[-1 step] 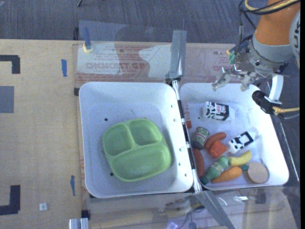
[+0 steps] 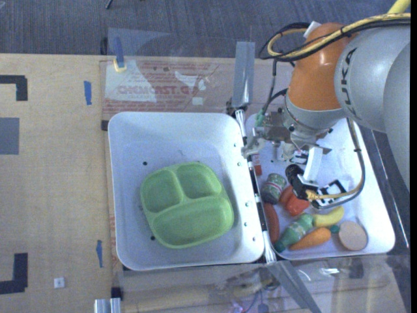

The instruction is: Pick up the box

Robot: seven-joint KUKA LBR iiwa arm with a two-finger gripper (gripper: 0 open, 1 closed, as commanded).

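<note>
A small box [image 2: 328, 192] printed in white, black and yellow lies in the right bin [image 2: 378, 204], just above a toy banana. A white slab-like piece [image 2: 313, 163] stands tilted right above it; I cannot tell whether it belongs to the box. My gripper [image 2: 281, 147] hangs under the orange-banded wrist over the upper left part of the right bin, to the upper left of the box and apart from it. The wrist hides much of the gripper.
Toy food crowds the right bin: a can [image 2: 274, 185], a red pepper [image 2: 294, 204], a sausage [image 2: 272, 222], a banana [image 2: 328, 217], a carrot [image 2: 311, 238], a green bottle [image 2: 294, 230] and a round slice [image 2: 352, 236]. The left bin [image 2: 130, 135] holds a green divided plate [image 2: 187, 204].
</note>
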